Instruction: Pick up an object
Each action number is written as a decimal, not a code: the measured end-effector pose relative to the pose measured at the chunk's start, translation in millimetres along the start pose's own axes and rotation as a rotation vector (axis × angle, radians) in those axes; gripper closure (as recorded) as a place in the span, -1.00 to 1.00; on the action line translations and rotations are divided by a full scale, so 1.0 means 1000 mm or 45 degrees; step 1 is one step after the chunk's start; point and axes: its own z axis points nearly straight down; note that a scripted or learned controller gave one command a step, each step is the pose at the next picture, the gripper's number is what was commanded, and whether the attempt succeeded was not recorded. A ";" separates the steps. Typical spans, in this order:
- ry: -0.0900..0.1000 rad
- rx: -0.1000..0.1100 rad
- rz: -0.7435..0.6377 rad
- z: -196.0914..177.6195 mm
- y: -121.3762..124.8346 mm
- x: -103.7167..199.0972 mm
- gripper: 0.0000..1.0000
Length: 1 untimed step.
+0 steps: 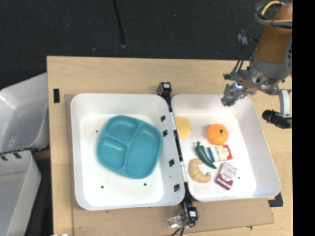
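Currently the grey two-finger gripper [230, 100] hovers over the right white bin's [256, 127] far edge, carrying nothing; whether it is wide or narrow I cannot tell. Nearest candidate, the small orange pumpkin-shaped toy [217, 133], lies just below, likely easiest to reach.

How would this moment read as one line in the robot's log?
gripper: over right bin far edge, holding nothing | orange, croissant: untouched | plate: left bin

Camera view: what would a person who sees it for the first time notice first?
Probably the big teal divided plate, alone in the left bin. Next, the small things clustered in the right bin, above all the orange pumpkin. The gripper hangs over that bin's far edge, apart from them all.
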 end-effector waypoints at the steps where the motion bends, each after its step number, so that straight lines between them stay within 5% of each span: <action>1: 0.002 0.002 -0.002 0.007 -0.012 0.052 1.00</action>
